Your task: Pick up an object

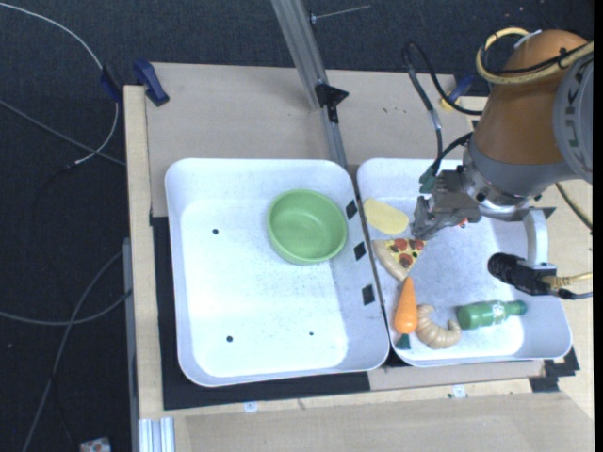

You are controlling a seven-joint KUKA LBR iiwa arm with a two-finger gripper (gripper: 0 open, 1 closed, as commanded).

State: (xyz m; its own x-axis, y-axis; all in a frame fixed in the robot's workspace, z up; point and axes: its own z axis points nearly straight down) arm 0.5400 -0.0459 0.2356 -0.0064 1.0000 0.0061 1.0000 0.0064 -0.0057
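Orange carrot (405,306) upright (tip toward claw (420,233)).

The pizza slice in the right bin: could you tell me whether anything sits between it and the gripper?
Nothing visible does. The gripper hangs directly over the pizza slice, with the yellow chip off beside it and the carrot nearer the front.

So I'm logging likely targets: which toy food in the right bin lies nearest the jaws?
The pizza slice, directly under the gripper. The yellow chip lies just left; the carrot, croissant and green bottle sit farther toward the front.
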